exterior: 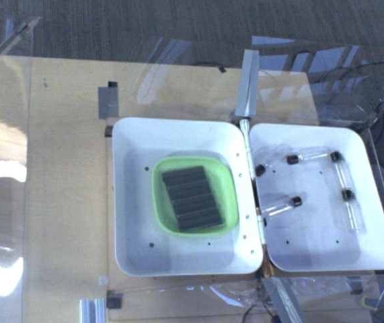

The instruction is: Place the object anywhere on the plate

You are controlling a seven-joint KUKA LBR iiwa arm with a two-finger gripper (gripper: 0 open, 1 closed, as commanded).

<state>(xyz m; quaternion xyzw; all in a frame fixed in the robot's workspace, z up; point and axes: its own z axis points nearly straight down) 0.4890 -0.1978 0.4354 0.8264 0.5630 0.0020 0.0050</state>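
Dark ribbed block flat on green plate, left bin.

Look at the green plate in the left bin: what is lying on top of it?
A dark ribbed block lies on the green plate, covering most of the plate's middle, so the surface beneath it is hidden.

Wooden bench, dark carpet

Overhead cam (slanted) over both bins
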